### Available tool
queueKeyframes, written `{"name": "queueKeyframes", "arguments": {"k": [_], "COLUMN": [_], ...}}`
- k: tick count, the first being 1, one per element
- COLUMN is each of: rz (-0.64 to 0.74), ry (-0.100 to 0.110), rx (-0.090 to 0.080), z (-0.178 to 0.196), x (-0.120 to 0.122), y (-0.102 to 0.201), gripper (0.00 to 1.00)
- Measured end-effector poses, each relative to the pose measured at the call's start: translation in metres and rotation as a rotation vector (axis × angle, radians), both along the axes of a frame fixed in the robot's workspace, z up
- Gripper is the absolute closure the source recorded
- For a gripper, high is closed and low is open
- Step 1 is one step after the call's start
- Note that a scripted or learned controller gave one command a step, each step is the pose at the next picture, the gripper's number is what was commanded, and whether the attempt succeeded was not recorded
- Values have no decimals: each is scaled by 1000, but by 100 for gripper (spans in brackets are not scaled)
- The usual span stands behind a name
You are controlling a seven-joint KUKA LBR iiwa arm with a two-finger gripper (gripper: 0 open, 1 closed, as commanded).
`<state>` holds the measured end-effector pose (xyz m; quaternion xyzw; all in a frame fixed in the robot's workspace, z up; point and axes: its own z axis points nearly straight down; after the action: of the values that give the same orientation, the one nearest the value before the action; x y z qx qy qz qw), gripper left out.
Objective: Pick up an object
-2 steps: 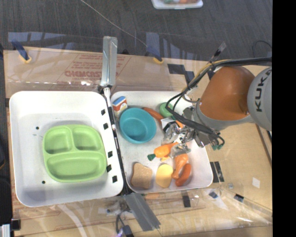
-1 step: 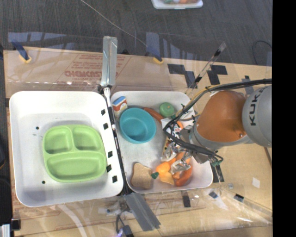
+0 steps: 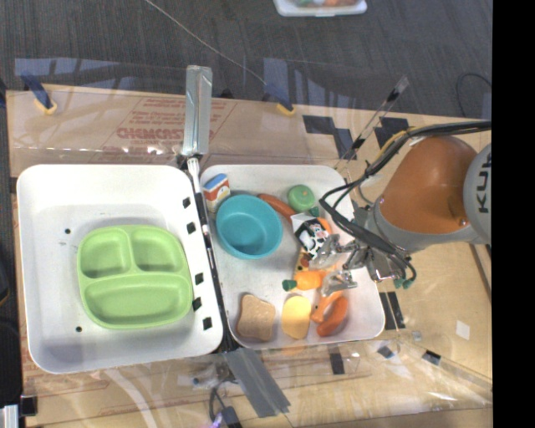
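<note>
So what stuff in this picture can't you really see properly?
- End effector, camera view: its fingers blur into cables and toys, so open or shut is unclear.
- Orange toy: partly covered by the end effector; its shape is unclear.
- Black-and-white item: too small to identify.
- White tray: cut off by the top edge.

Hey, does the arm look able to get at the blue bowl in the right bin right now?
Probably yes. The round blue plastic bowl sits open from above in the right white bin, nothing lying on it, and the tool hovers just beside it over the small toys.
</note>
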<state>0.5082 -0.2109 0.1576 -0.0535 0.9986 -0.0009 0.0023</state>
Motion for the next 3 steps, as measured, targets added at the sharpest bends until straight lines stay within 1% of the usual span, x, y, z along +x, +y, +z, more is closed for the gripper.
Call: {"name": "queueKeyframes", "arguments": {"k": [1,2,3], "rz": [44,293,68], "ry": [6,-1,-3], "rx": [2,-2,0], "z": [-18,-60,39], "x": [-3,18,63], "y": [4,2,42], "gripper": [100,100,100]}}
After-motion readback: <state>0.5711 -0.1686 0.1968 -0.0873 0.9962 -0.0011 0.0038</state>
